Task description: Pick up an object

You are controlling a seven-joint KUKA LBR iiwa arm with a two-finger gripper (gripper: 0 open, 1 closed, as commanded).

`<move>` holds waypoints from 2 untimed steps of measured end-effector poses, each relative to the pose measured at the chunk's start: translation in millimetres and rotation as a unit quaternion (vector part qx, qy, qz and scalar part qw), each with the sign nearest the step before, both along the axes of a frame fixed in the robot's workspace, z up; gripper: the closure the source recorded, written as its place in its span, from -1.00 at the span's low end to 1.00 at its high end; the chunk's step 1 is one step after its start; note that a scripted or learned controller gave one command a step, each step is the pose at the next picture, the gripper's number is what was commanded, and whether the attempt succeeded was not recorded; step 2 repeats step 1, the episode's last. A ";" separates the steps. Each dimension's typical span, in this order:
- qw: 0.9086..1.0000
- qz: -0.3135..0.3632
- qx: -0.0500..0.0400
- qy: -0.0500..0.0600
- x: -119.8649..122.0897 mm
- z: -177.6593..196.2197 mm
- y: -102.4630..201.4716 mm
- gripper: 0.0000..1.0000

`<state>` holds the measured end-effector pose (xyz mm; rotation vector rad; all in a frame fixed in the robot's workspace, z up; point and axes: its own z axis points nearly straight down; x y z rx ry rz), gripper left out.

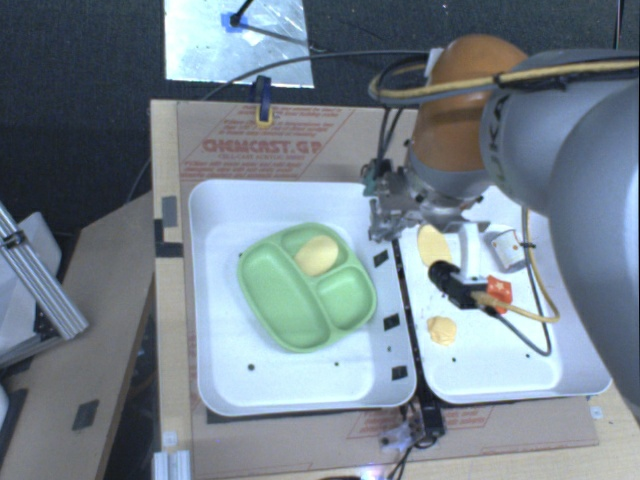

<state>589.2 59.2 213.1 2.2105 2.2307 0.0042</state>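
**Hovering at the divider, nothing lifted so far**

Judging from where things lie, I'd put the pick at its early stage. The hand (386,220) hangs low over the seam where the two bins meet, at the far end of it. I see nothing carried under it. From this slant I cannot tell whether the hand is open or closed, as the wrist hides the business end.

The candidates all lie in the bins. In the left bin (222,373) sits a green divided plate (290,313), with a pale yellow egg-shaped piece (318,256) resting in its far small compartment. In the right bin (525,368), a pale yellow oval piece (431,245) lies just beside the hand, close to the divider wall. A small yellow lump (441,329) sits nearer the front, well apart from the hand.

My guess is the oval piece is the nearest target, though the program could go either way. What is left is the whole job: settle on a thing, close on it and raise it clear.

As for the surroundings, both bins rest on a worktop covered by a brown cardboard sheet (270,146) with red lettering. A blue clamp (262,96) pins its far edge. Beyond it a shiny foil-like square (205,38) lies on a dark, carpet-like ground. An aluminium rail (45,288) slants in at the left.
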 end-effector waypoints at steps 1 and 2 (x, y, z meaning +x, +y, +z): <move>1.000 -0.001 0.000 -0.001 13.4 13.6 51.1 1.00; 1.000 -0.001 0.000 -0.001 13.4 13.6 51.1 1.00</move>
